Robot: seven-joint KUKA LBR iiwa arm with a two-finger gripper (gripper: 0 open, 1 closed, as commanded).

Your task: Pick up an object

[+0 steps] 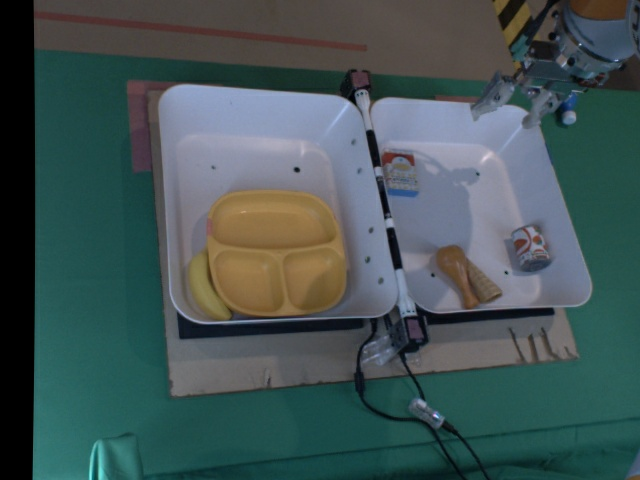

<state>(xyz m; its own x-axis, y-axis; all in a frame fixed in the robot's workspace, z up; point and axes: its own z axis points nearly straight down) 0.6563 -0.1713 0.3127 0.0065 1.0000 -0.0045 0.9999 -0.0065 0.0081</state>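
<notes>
Objects lying loose in the right bin [560, 268], all well below the gripper [512, 100] hovering at that bin's far rim, fingers spread, pinching nothing. Small carton [400, 173], white with red and blue print, sitting nearest, by the divider. Ice-cream cone [467, 276], tan and waffle-textured, resting toward the near edge. Squat can [530, 247], red-and-white labelled, leaning by the right wall. Yellow sectioned plate [277, 252] and banana [205, 288] occupying the left bin [250, 118].
</notes>
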